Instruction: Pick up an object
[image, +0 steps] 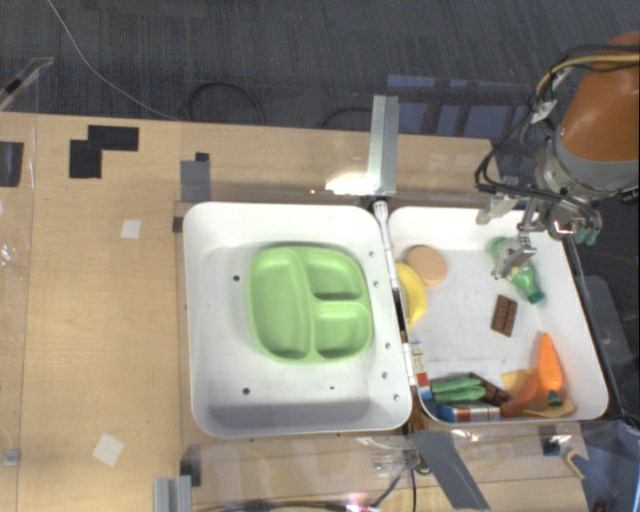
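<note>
Camera view, from above at a slant: we see two white bins side by side on the bench. The left bin (215, 300) holds a green tray (308, 303) with several compartments, lying flat near its middle. The right bin (460, 300) holds the loose objects: a banana (411, 291) against its left wall, a tan disc (427, 264) just beside the banana, a brown block (504, 316) near the middle, a green piece (518, 270) towards the far right, a carrot (549, 364) by the right wall, and a heap of markers (462, 391) along the near edge (their number we cannot tell). The arm (598, 115) reaches in from the right, and its gripper (520, 245) hangs over the green piece at the bin's far right corner. We cannot tell how the gripper stands, nor whether it has hold of anything.
</note>
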